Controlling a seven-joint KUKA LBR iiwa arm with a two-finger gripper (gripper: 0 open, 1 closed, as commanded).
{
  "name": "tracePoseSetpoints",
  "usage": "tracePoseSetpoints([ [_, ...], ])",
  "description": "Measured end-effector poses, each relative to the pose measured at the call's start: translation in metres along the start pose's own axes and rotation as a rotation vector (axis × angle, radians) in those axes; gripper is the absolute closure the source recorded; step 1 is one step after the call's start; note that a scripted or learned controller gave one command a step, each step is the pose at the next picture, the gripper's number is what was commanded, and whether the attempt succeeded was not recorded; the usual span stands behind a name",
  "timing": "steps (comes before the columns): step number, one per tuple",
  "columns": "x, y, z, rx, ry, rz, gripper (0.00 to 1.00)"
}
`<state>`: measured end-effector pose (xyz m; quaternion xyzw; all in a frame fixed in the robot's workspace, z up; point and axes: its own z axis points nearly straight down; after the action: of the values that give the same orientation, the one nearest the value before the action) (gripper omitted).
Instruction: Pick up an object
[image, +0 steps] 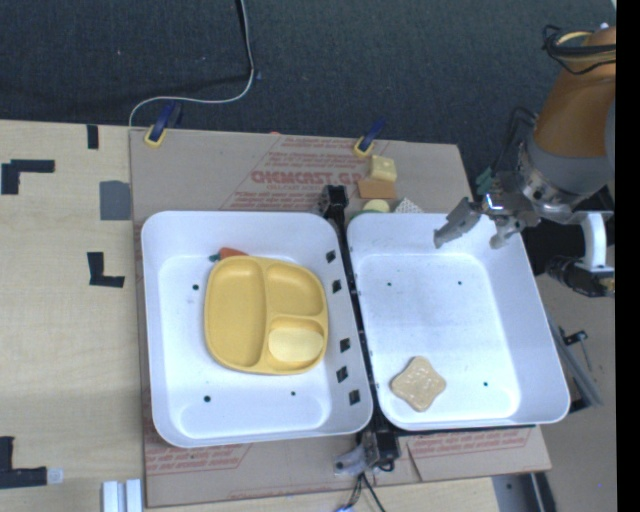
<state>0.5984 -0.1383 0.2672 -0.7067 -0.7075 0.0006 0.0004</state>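
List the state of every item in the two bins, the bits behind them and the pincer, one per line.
yellow divided plate: lying flat in the left bin, right way up, partly covering a small orange-red item at its top edge.
tan cracker-like piece: lying flat in the right bin, near its front edge.
small blocks: resting outside, behind the bins.
pincer: open, nothing between its fingers, above the right bin's back edge.
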Motion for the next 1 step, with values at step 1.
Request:
tracePoseSetpoints([
  [1,0.0295,0.0243,0.1622,0.005,0.002,-0.002,0.0],
])
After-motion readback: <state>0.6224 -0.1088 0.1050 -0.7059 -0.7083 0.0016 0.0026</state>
